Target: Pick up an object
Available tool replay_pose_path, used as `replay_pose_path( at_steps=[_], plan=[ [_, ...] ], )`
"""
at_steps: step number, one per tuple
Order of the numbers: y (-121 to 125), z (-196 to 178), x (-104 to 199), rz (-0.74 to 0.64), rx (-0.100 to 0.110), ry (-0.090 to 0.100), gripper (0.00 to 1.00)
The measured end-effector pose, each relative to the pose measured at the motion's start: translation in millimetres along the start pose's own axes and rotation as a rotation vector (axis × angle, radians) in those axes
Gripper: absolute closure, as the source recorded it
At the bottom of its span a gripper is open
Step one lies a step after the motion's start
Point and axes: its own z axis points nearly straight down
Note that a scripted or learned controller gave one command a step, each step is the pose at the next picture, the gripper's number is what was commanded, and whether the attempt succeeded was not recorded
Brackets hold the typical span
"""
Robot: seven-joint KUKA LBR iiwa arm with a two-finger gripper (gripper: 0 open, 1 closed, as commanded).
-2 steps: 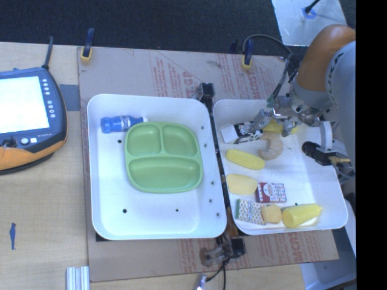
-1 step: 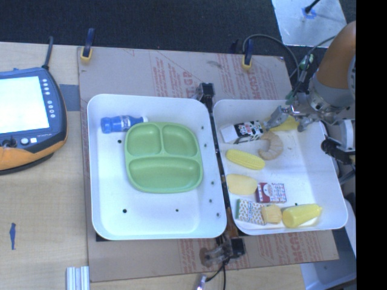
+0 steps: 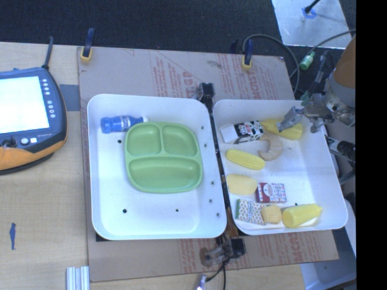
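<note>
The gripper (image 3: 304, 118) hangs at the upper right of the right bin (image 3: 329, 162), its two fingers spread apart with nothing between them. The nearest object is a yellow piece (image 3: 284, 129), lying just below and left of the fingertips in the bin's upper part, its long axis running roughly left to right. It looks small, smooth and rounded, partly hidden by a finger. A tan piece (image 3: 271, 149) sits just lower left.
</note>
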Motion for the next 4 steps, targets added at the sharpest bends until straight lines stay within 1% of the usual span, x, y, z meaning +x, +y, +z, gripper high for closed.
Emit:
replay_pose_path(
  at_steps=[1,2,3,4],
  plan=[
    [24,55,1,-0.002,0.001,0.000,0.00],
    [19,47,-2,-0.005,0.023,0.001,1.00],
    [-1,13,7,0.000,0.002,-0.001,1.00],
    [-1,13,7,0.000,0.003,-0.001,0.00]
  ],
)
